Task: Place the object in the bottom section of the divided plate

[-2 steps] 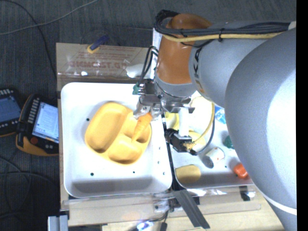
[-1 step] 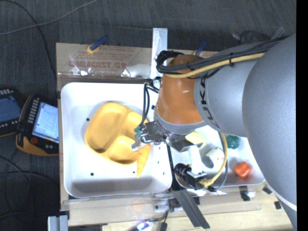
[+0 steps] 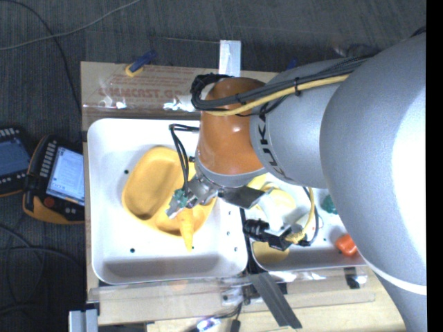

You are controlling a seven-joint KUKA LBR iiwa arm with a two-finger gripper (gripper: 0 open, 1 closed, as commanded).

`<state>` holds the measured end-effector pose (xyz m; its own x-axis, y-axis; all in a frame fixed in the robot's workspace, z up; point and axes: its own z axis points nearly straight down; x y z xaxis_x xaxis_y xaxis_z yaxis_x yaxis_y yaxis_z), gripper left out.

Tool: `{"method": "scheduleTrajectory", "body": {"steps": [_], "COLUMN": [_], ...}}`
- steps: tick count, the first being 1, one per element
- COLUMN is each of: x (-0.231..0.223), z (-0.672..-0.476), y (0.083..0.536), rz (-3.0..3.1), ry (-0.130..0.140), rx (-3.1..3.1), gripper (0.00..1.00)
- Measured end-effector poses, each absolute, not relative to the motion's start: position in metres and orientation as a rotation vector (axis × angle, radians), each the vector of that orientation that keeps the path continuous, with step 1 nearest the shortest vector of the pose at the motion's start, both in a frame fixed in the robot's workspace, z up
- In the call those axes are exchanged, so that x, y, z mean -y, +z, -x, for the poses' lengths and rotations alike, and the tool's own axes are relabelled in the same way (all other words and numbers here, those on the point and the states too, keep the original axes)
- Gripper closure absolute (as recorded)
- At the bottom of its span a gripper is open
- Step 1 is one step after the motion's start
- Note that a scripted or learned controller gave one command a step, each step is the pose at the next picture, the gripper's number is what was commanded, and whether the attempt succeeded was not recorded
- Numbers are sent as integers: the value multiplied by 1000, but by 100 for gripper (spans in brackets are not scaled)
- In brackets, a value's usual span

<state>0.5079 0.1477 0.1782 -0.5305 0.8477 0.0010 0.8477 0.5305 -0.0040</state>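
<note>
A yellow divided plate (image 3: 149,182) lies in the left white bin (image 3: 111,254), its large oval section toward the upper left. My gripper (image 3: 181,200), with teal fingertips, hangs over the plate's lower right part beneath the orange wrist band. A yellow-orange tapered object (image 3: 187,232) sticks out from between the fingers, pointing down toward the bin's front. Its tip reaches past the plate's lower edge, over the bin floor. The arm hides the plate's right side.
The right bin (image 3: 304,258) holds a yellow item (image 3: 280,200), a small orange piece (image 3: 345,244) and a teal piece (image 3: 327,203), partly under the arm. A black cable connector (image 3: 266,232) hangs near the divider between the bins. A handheld controller (image 3: 55,182) lies left of the bench.
</note>
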Motion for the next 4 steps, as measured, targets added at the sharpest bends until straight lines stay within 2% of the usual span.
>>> {"method": "scheduleTrajectory", "body": {"steps": [1, 2, 3, 4], "x": [-177, -195, -155, -155], "z": [-496, -530, -582, -580], "y": [169, 209, 126, 123], "rz": [609, 584, 233, 231], "ry": [0, -2, -5, -3], "rx": [3080, 3086, 3139, 3133], "gripper": [100, 100, 100, 0]}}
